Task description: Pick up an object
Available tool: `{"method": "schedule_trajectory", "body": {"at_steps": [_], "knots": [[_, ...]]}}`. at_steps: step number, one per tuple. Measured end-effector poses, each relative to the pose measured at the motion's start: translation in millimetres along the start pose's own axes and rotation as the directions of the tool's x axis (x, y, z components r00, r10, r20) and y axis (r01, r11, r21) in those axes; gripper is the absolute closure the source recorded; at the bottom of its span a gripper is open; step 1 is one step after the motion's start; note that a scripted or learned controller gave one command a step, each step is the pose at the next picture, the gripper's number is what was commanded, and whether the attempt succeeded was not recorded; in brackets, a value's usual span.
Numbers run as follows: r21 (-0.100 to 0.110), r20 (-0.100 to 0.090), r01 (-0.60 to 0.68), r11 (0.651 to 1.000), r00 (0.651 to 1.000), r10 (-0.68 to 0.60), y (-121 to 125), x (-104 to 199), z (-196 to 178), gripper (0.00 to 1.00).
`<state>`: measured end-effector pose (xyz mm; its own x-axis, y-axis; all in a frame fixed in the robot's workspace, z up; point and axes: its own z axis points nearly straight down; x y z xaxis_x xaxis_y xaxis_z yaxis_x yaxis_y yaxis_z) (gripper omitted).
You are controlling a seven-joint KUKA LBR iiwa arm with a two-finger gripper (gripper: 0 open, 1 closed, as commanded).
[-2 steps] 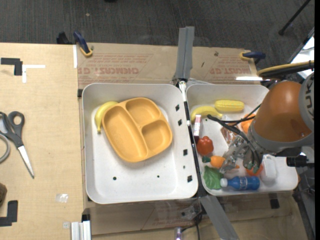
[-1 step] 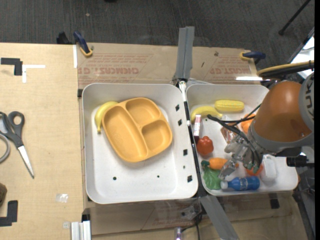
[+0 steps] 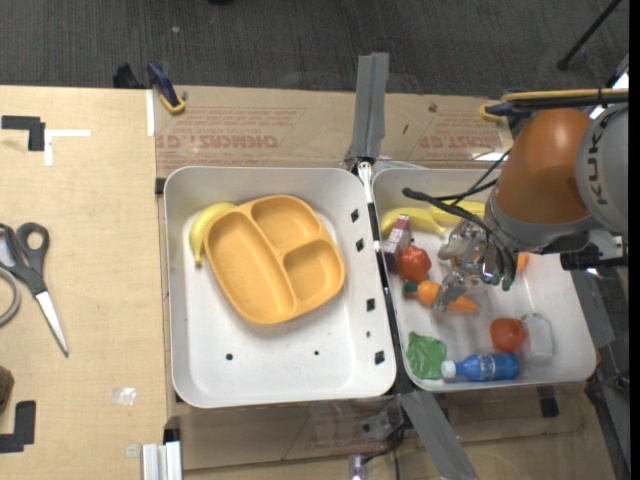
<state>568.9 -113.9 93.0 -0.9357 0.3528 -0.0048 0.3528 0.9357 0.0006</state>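
Because the right bin [image 3: 560, 373] is crowded, the gripper [image 3: 462, 280] could nudge the red tomato-like piece [image 3: 413, 262] or close on two toys together. Its target looks to be the small orange carrot [image 3: 446, 298] mid-bin, directly beneath it; whether the gripper is released or clenched, I cannot tell.

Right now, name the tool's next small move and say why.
Probably lower slightly onto the carrot. The tool hangs in the right bin just above it, with a tomato close on the left; nothing visibly sits between its fingers.
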Motion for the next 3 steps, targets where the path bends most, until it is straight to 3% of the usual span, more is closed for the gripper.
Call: {"method": "schedule_trajectory", "body": {"at_steps": [2,3], "knots": [[0.000,-0.002,0.003,1.000,1.000,-0.003,14.2,11.4,0.8,0.00],[0.000,0.000,0.004,1.000,1.000,-0.004,14.3,10.6,-8.4,1.00]]}}
